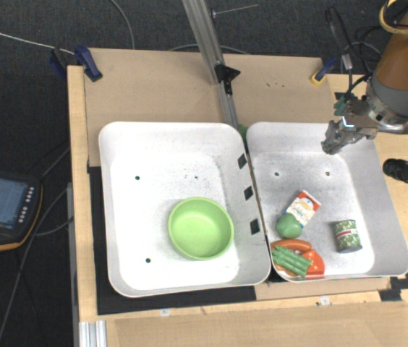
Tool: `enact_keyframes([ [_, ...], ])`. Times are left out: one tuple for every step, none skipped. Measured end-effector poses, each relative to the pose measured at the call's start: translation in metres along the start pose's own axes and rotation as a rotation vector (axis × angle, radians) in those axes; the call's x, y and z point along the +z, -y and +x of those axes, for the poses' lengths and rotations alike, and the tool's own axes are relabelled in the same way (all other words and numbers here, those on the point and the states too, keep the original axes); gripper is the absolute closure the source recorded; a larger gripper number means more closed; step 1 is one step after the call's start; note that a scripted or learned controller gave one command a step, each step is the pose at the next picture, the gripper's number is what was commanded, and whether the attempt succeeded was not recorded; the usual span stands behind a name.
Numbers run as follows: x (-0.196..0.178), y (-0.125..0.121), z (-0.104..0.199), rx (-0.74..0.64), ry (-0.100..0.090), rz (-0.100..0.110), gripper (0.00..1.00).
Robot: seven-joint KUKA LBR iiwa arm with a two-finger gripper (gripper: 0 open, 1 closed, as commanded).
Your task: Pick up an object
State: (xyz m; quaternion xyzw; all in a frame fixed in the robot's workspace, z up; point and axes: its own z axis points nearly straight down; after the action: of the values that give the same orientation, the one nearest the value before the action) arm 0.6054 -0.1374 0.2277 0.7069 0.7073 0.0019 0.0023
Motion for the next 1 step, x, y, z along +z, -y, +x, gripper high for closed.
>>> enact_keyframes([
  [-0.0531,-0.0011,0.0,0.0,0.0,0.0,1.0],
])
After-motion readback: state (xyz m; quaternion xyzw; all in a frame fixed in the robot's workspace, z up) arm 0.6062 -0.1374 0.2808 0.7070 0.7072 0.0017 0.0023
